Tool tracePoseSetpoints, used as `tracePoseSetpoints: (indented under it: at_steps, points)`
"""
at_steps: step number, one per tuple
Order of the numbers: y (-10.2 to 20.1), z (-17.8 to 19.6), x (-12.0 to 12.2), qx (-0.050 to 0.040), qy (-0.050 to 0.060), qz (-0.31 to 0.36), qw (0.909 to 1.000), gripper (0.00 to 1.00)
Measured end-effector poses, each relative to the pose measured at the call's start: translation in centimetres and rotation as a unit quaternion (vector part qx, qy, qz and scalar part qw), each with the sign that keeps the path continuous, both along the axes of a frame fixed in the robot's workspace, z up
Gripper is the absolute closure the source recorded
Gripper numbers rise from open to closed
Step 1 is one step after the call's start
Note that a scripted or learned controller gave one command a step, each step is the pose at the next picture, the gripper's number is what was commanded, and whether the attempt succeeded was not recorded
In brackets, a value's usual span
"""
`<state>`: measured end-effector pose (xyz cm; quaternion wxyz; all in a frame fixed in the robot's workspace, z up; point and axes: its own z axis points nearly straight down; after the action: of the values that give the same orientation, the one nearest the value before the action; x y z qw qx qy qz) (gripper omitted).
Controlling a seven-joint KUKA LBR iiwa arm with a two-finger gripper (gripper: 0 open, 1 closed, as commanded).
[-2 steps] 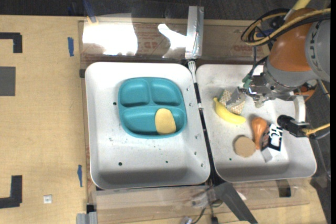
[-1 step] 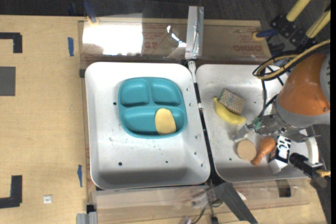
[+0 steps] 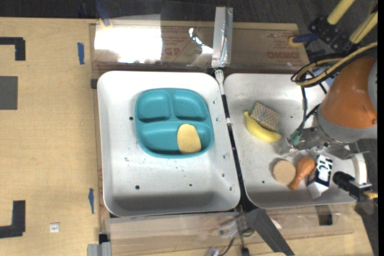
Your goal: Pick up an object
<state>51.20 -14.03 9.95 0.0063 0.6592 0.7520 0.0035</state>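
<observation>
Objects for picking lie in the right bin (image 3: 264, 90): a banana (image 3: 261, 129) and a tan block (image 3: 264, 115) to the pincer's left, a round disc (image 3: 283, 171) and a carrot (image 3: 303, 171) just below it. The pincer (image 3: 298, 139) hangs low over that bin, probably because it holds the loose items; whether it is open I cannot tell. Far left, a teal tray (image 3: 157, 111) cradles a yellow lump (image 3: 189, 138).

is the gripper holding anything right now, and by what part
It cannot be told: the gripper hangs low over the right bin, near the carrot and banana, with nothing visibly between its fingers.
</observation>
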Motion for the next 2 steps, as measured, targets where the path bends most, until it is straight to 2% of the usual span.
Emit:
tracePoseSetpoints:
  at_steps: [1, 2]
  points:
    - [0.0, -0.1, 0.0, 0.0001, 0.001, 0.000, 1.0000, 0.00]
    - [1.6, -1.2, 7.4, 0.0009, 0.003, 0.021, 0.9998, 0.00]
